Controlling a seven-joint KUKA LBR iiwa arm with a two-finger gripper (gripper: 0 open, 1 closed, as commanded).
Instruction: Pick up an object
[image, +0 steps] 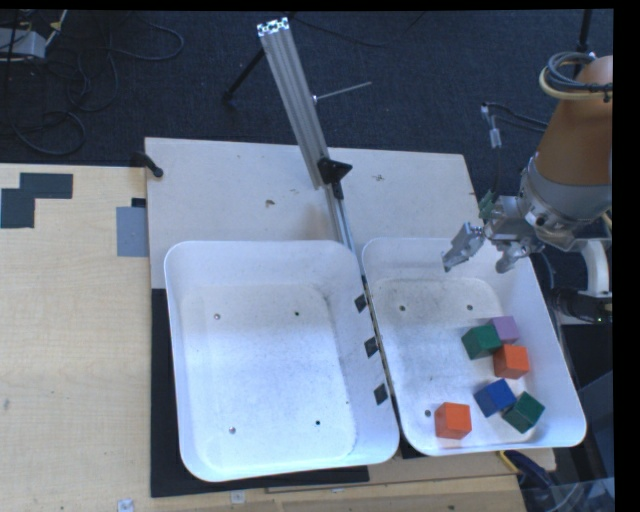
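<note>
Camera view is looking down at a slant on two white bins sitting side by side on a bench. The arm (572, 150) is reaching in from three o'clock, and its gripper (485, 250) is hanging above the far rim of the right bin (420, 262), at about one o'clock in that bin. Its two fingers (461, 247) are standing spread well apart, and nothing is sitting between them; they are touching no block.

Six blocks are lying in the right bin, all toward its five o'clock corner, well apart from the gripper. A green block (481, 340) and a purple block (506, 328) are resting just beside each other, with an orange block (512, 360) just below them. A blue block (493, 396) and a dark green block (524, 411) are sitting side by side nearer the front rim. A second orange block (453, 420) is lying apart at six o'clock.

The left bin (190, 262) is sitting at nine o'clock of the right one.
</note>
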